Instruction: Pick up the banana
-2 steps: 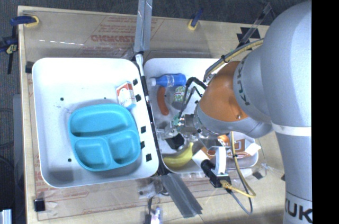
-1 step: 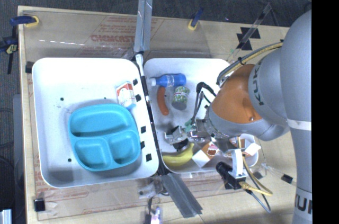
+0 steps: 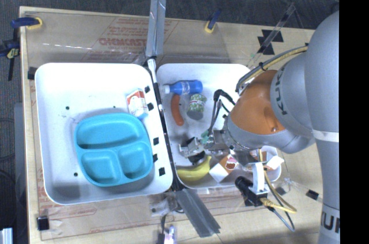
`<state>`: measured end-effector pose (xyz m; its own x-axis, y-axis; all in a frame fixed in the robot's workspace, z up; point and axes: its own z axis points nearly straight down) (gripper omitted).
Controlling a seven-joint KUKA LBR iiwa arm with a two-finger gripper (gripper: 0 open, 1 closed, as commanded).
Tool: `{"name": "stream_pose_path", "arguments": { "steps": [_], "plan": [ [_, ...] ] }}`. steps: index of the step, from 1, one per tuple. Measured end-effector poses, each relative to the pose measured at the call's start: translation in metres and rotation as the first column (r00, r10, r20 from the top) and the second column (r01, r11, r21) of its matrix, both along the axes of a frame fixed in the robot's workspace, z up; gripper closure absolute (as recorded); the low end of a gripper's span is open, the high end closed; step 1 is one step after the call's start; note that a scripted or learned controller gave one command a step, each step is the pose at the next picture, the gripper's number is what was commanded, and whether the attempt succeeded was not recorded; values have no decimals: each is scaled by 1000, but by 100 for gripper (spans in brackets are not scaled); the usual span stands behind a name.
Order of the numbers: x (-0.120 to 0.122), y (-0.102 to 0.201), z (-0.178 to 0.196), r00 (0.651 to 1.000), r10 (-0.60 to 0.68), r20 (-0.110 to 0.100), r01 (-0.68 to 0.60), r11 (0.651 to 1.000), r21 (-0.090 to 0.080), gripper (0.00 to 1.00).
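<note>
- Looming largest and closest to the lens, the grey arm (image 3: pixel 323 93) with its orange band (image 3: pixel 256 113) is reaching in from the right and hanging over the right bin (image 3: pixel 202 71).
- Below the wrist, the gripper (image 3: pixel 199 147) is hovering low over the near half of that bin; its dark tip is sitting just above the banana (image 3: pixel 195 171), and whether it is open or closed is something I cannot tell, since the wrist and cabling are crowding that spot.
- That yellow fruit is lying in the near left corner of the right bin, close to the divider between the bins, curved, with its long axis running roughly left to right along the near wall.
- From the gripper, the banana is lying just toward the camera and a little lower in the view, so the two are nearly overlapping; nothing yellow is showing between gripper parts, so I am judging it as not yet grasped.
- Judging from this, the coming move is calling for a short drop with the closing direction set across the fruit's narrow width, not along its length.
- Farther back in the same bin, a blue-capped bottle (image 3: pixel 183 87), a reddish sausage-like piece (image 3: pixel 177 111) and a small dark jar (image 3: pixel 196 105) are lying well apart from the fruit.
- Across the divider, a blue sectioned tray (image 3: pixel 113 147) is resting in the left bin (image 3: pixel 57 93) beside a small red-and-white carton (image 3: pixel 136 102).
</note>
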<state>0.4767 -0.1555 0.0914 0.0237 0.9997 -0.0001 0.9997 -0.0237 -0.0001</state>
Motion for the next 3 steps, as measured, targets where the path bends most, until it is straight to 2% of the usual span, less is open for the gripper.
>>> {"name": "stream_pose_path", "arguments": {
  "steps": [1, 2, 3],
  "plan": [
    [0, 2, -1, 953, 302, -4, -302, 953, 4, 0],
    [0, -15, 11, 922, 387, -3, -387, 922, 2, 0],
    [0, -15, 19, 921, 390, -4, -390, 921, 2, 100]
  ]
}}
